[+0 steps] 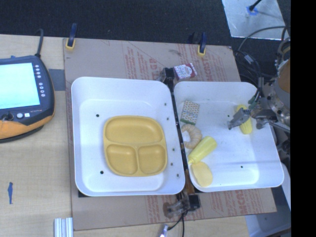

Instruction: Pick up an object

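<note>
1. The gripper (pixel 240 118) hangs low over the right bin (pixel 256 179), toward its right side; one grey finger points left, but whether the fingers are spread or pressed together I cannot tell
2. A small yellow piece (pixel 244 124) lies just beside the fingertips, touching or nearly so; nothing shows it pinched between them, so I judge it not yet held
3. That piece looks like the nearest target. To take it well, I would centre the fingers over its middle, one on each long side, and come down until they straddle it before closing
4. It lies near the bin's right wall, so I would keep the outer finger clear of the wall and descend straight, so the piece is not nudged away
5. Further left lie a yellow tube (pixel 202 149), a pale yellow disc (pixel 201 174) at the bin's near edge, a tan ring (pixel 191 133) and a speckled card (pixel 190 112). These crowd the divider, so they would be harder picks
6. The left bin (pixel 86 132) holds a yellow tray (pixel 134 145), well apart from the gripper
7. After closing, lift slowly and check that the piece rises with the fingers
</note>
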Available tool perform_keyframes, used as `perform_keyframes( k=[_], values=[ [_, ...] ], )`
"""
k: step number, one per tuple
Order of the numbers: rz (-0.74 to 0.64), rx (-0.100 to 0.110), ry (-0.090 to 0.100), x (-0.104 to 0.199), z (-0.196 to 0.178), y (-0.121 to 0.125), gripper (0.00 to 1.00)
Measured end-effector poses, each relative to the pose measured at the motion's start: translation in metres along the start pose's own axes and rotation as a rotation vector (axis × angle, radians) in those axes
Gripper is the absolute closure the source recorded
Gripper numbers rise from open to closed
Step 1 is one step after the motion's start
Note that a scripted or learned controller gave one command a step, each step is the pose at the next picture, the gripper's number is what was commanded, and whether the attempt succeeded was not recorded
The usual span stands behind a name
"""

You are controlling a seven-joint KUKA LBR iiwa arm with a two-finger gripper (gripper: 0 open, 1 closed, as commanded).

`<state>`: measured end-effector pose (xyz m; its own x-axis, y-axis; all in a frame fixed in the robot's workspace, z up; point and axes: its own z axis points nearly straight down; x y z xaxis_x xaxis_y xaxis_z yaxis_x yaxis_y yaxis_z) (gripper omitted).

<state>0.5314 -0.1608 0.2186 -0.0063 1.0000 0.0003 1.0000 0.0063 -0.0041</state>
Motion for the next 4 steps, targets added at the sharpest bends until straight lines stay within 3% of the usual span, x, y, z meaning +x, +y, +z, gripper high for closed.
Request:
perform_keyframes(
  k=[1, 2, 3, 4],
  values=[
    [0.005, -0.002, -0.001, -0.050, 0.023, 0.052, 0.00],
    [-0.003, 0.000, -0.002, -0.051, 0.119, 0.099, 0.00],
    [-0.005, -0.001, -0.003, -0.051, 0.107, 0.100, 1.00],
    [-0.001, -0.002, -0.001, 0.035, 0.120, 0.125, 1.00]
  ],
)
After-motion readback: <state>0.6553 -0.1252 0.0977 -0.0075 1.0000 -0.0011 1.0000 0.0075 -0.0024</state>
